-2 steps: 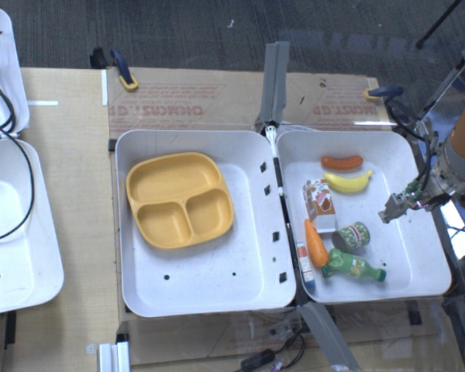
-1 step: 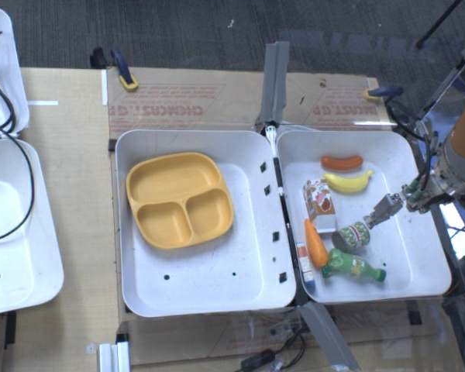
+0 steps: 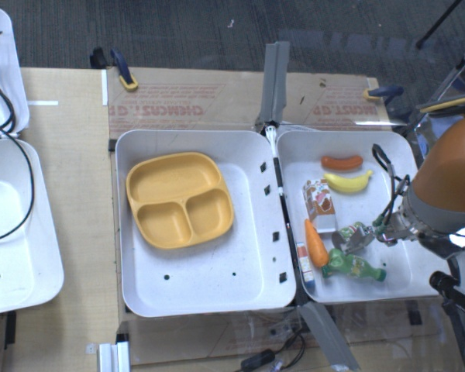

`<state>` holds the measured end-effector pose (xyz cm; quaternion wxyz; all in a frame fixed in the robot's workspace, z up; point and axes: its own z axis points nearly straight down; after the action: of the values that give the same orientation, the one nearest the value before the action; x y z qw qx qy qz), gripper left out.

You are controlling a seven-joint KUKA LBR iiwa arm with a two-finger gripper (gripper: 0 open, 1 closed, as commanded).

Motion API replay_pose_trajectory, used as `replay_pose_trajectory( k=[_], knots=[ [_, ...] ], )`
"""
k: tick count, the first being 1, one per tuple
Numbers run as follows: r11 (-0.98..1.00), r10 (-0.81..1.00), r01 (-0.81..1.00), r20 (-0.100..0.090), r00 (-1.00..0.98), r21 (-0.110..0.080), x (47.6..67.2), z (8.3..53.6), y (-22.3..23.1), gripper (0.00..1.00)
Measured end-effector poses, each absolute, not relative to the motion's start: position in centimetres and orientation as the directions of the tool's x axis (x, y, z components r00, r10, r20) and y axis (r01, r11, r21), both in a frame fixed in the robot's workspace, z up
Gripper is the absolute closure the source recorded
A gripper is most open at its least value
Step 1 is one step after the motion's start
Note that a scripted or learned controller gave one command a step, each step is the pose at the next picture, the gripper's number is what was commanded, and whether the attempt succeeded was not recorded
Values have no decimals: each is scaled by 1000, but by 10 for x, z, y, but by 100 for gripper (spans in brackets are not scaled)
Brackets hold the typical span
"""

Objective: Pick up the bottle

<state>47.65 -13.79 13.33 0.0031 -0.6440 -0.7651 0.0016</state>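
A green bottle [image 3: 355, 267] lies on its side near the front of the right bin [image 3: 403, 263], neck pointing left toward a carrot [image 3: 315, 243]. My gripper [image 3: 350, 239] reaches in from the right and hovers just behind and above the bottle, close over its left half. From this angle I cannot make out how the jaws stand. Nothing shows as lifted; the bottle rests on the bin floor.
The right bin also holds a red sausage [image 3: 342, 162], a banana [image 3: 349, 181], a small carton [image 3: 319, 200] and a tube [image 3: 303, 263] along its left wall. A yellow divided plate [image 3: 180, 200] sits in the left bin [image 3: 201, 281].
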Motion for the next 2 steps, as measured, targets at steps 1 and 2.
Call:
replay_pose_trajectory(
  k=[1, 2],
  knots=[
    [502, 865, 865, -19, -502, 25, 488, 104, -121, 0],
    [319, 948, 948, 1, -319, -2, 478, 128, -129, 0]
  ],
)
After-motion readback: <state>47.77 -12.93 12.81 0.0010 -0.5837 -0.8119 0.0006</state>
